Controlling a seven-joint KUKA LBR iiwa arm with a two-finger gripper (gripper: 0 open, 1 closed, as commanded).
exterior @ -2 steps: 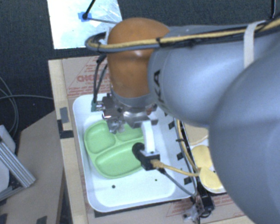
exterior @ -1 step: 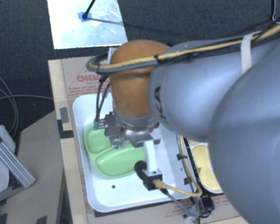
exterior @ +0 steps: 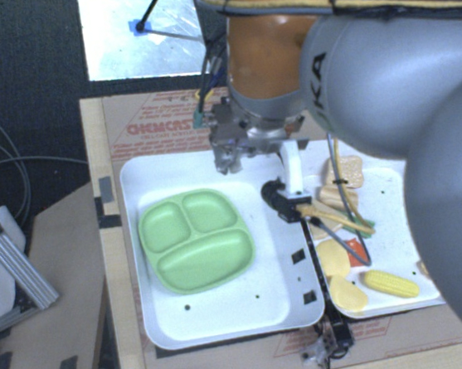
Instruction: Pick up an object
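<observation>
— Where is your gripper?

— My gripper (exterior: 227,153) hangs over the far rim of the left bin (exterior: 224,329), towards the corner nearest the divider between the two bins. My grey arm with its orange band comes in from the right and covers the far corner of the right bin (exterior: 393,195).

— Is it open or closed?

— I cannot tell; from this angle my own wrist hides too much of it.

— What is there to pick up?

— In the left bin, a green divided plate (exterior: 194,240) with three compartments lies flat, nearer the left wall than the right, and on the near side of my gripper, apart from it. In the right bin, a yellow corn cob (exterior: 391,284) lies near the front rim. Just left of it sit two pale yellow pieces (exterior: 335,259), one behind the other, close to the divider. Behind those lies a thin green stalk (exterior: 356,224), slanted, with a small orange-red piece (exterior: 357,250) just beside it. Further back is a brown speckled slice (exterior: 348,172), partly under my arm.

— And under the bins?

— A cardboard sheet (exterior: 148,121) with red lettering, resting on the surface (exterior: 63,242).
</observation>
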